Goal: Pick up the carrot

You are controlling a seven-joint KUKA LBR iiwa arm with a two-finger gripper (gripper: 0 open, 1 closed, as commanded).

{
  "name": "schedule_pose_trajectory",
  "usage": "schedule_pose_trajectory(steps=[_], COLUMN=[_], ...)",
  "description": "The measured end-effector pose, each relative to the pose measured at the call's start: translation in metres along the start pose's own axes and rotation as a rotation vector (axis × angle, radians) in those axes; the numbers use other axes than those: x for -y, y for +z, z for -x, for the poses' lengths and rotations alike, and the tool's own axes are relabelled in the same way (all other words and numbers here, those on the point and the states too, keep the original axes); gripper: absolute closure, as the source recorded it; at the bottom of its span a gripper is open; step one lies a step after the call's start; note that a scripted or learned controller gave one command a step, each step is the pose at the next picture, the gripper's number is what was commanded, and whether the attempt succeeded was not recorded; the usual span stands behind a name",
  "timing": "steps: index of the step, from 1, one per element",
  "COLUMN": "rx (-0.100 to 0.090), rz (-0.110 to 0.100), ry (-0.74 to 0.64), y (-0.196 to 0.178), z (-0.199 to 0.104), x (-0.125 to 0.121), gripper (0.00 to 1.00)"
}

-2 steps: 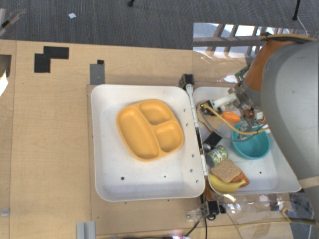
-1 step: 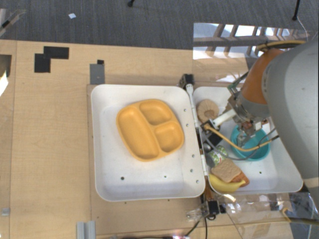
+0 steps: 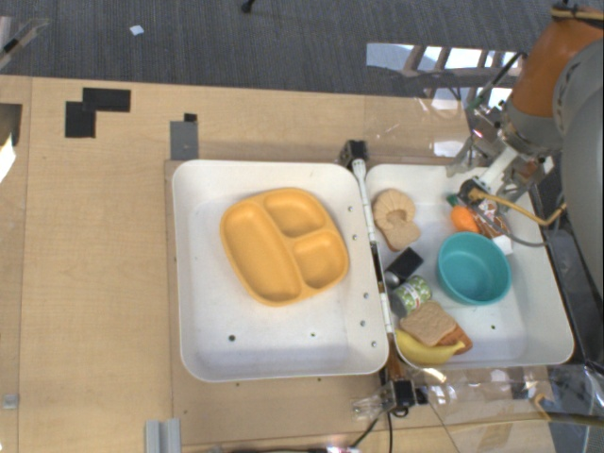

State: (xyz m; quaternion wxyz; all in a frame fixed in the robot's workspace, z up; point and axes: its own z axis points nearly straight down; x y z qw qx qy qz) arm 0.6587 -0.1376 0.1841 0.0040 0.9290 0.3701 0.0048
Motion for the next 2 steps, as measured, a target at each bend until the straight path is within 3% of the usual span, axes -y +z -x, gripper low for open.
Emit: schedule_pose_trajectory(steps=[1, 2], rx=[0.000, 0.004], rz=[0.005, 0.006], ry=[-0.101, -0.104], y=[0.091, 0.074], z=[0.023, 0.022], x=[0.016, 0.013], gripper=[0.00, 1.00])
